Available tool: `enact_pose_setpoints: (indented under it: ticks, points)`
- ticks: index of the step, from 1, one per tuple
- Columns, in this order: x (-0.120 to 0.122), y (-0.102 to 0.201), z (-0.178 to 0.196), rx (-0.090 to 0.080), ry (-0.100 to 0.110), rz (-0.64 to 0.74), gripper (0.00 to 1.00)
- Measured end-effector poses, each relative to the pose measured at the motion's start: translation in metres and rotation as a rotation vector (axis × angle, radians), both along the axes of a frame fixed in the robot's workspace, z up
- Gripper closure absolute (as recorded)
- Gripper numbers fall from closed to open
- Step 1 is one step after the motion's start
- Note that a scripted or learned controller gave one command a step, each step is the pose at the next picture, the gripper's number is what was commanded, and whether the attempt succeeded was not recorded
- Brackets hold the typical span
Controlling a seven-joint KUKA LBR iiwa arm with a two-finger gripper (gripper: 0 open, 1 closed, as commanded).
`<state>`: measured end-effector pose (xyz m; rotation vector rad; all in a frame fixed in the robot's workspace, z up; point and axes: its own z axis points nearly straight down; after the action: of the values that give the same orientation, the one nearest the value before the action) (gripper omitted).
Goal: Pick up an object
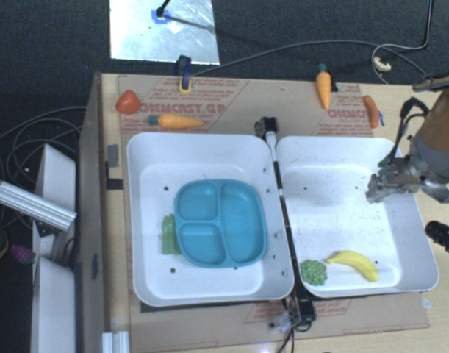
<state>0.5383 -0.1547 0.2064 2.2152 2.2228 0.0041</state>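
A yellow banana (353, 263) lies near the front of the right bin (334, 175), with a green broccoli-like piece (313, 272) just left of it. The left bin (202, 149) holds a blue divided plate (220, 222) and a green pod-shaped item (168, 234) against the plate's left edge. My gripper (383, 185) hangs over the right bin's right side, above and well behind the banana. Nothing shows between its fingers.
Toy carrots (178, 121) (324, 87) (370, 110) and a red tomato-like toy (128, 102) lie on the cardboard behind the bins. A black divider bar (277, 182) runs between the bins. Cables trail over the floor to the left and back.
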Motion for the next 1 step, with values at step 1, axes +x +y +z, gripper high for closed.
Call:
enact_pose_setpoints:
  ticks: [1]
  points:
    - [0.0319, 0.0052, -0.1062, 0.001, 0.005, 0.001, 1.00]
